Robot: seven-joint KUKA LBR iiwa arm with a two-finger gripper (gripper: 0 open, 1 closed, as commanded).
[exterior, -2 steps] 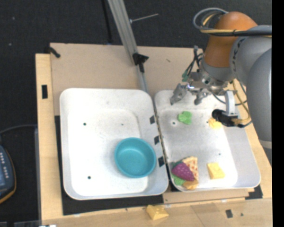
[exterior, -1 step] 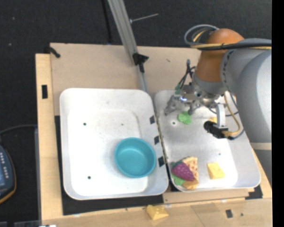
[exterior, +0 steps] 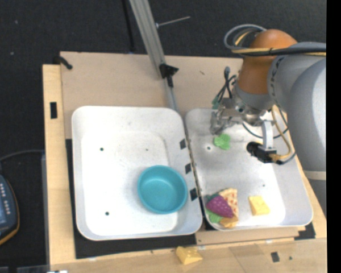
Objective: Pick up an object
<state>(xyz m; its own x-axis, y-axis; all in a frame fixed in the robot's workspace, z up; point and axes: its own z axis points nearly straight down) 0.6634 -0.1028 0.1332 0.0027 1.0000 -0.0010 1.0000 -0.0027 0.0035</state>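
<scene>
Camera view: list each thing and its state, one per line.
Claw: low over the right bin, right above the green piece.
Green piece: lying on the bin floor.
Blue bowl: upright in the left bin.
Yellow block: lying flat, right bin.
Purple grapes: lying against the bin's near wall.

Your grey arm (exterior: 298, 104) reaches in from the right, orange band (exterior: 261, 67) above the wrist, bent steeply down; the gripper (exterior: 220, 127) hangs low, pointing straight downward.

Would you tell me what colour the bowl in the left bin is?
Teal blue; the bowl shows in the camera view.
</scene>
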